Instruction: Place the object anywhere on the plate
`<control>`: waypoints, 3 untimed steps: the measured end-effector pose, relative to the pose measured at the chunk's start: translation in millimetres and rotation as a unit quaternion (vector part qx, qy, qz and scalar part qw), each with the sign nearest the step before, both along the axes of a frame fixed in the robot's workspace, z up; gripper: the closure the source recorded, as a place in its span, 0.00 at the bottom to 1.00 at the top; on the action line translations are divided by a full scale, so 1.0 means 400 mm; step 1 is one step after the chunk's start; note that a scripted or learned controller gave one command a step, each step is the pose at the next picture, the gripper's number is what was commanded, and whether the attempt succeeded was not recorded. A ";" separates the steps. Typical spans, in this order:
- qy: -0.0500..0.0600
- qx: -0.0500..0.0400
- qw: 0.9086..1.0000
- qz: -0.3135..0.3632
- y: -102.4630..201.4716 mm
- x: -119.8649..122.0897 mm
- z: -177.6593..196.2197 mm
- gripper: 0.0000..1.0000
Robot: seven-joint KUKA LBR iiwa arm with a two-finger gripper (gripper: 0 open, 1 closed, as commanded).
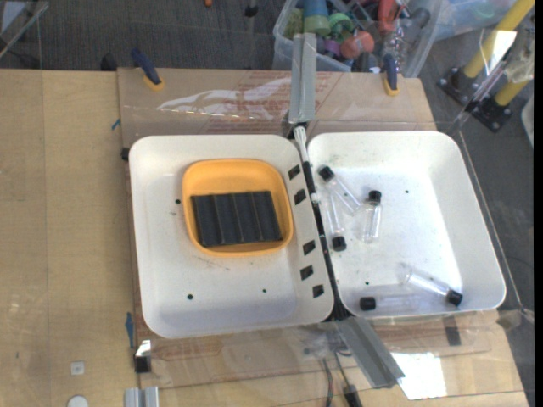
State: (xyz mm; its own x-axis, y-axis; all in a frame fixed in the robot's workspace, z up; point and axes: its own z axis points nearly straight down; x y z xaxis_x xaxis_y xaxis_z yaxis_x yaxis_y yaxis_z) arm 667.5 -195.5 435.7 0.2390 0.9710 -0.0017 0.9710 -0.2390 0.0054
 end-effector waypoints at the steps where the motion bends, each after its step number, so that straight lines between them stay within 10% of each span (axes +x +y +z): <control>1: 0.000 0.000 0.996 0.090 -0.038 0.001 -0.001 1.00; 2: 0.000 -0.001 0.987 0.161 -0.046 0.002 0.000 1.00; 3: 0.000 -0.002 0.935 0.354 -0.067 0.001 0.000 1.00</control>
